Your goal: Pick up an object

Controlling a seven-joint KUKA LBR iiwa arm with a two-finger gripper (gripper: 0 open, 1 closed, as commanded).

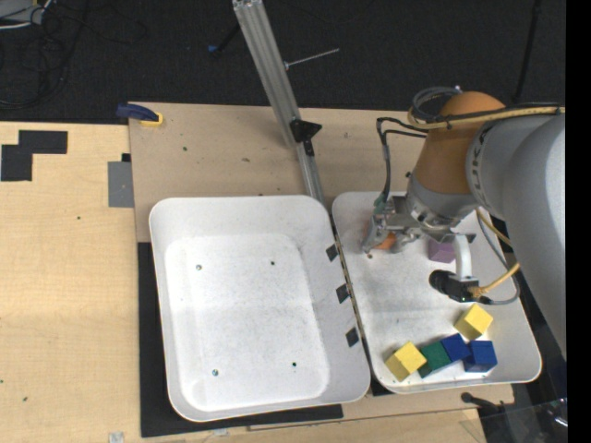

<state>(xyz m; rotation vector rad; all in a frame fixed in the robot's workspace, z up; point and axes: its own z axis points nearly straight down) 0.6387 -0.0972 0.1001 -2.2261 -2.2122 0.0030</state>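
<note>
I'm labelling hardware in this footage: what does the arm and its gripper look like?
The arm is a bulky, rounded light-grey shell with an orange band above the wrist. Black cables loop around that band and trail down its side. The gripper is a small metallic-grey assembly with orange touches.

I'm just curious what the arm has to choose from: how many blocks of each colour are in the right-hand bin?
Yellow blocks: 2
Blue blocks: 2
Green blocks: 1
Purple blocks: 1, partly hidden by the arm
Total: 6 that can be made out
</note>
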